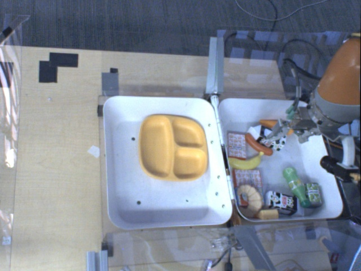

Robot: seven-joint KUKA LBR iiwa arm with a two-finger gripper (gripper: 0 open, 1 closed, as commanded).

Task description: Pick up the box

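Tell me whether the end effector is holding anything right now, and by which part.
Cannot be told: the end effector sits low over the toys in the right bin, and its tip is too cluttered to show a hold.

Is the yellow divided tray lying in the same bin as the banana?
No, the yellow divided tray lies in the left bin, while the banana lies in the right bin among other items.

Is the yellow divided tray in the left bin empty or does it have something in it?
Empty. The yellow tray lies in the left bin, and its compartments show bare yellow.
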